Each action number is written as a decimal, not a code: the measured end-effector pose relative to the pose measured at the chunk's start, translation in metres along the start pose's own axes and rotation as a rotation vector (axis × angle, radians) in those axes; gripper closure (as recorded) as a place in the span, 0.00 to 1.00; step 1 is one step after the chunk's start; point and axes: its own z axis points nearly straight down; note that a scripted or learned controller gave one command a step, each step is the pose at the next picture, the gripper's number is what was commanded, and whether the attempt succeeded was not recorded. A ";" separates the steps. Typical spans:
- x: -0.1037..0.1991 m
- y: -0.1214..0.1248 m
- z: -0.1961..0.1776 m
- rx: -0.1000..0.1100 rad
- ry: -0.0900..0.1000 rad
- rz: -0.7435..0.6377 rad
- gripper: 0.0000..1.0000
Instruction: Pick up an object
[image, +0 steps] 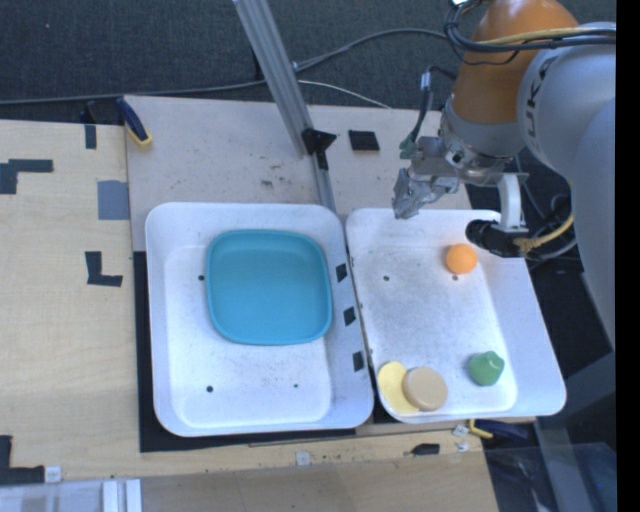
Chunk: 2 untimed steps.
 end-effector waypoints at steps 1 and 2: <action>0.055 -0.016 0.016 0.001 0.000 -0.001 1.00; 0.103 -0.033 0.030 0.001 0.000 -0.001 1.00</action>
